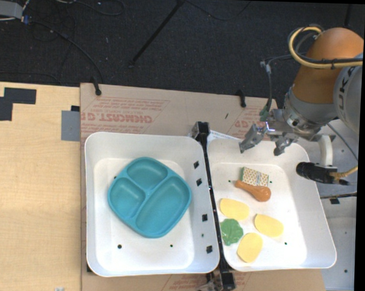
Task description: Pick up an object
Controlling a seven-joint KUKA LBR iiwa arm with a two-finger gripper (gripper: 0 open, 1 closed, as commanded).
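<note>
We see a light wooden bench top [30, 183] at the left, carrying a few dark rectangular marks, with a dark floor and loose cables [72, 40] behind it. A printed cardboard sheet [147, 113] lies under two shallow white bins. The left bin [99, 253] holds a teal divided plate [149, 196], lying flat with three compartments. A black divider [205, 197] runs between the bins. The right bin [311, 244] holds a small patterned block [255, 176] touching an orange drumstick-shaped piece [253, 190], and below them three yellow oval pieces [234, 208] [268, 224] [249, 247] and a green piece [230, 231]; the green piece touches the first and third ovals. The print on the block is too small to read, and the cardboard lettering is upside down. The arm [324, 69] is cut off at the right edge. The gripper [265, 142] hangs over the far rim of the right bin, its two fingers spread wide with nothing between them. The patterned block and the drumstick-shaped piece lie near the gripper, toward the viewer from it and apart from the fingers; the yellow and green pieces lie farther toward the near rim.
</note>
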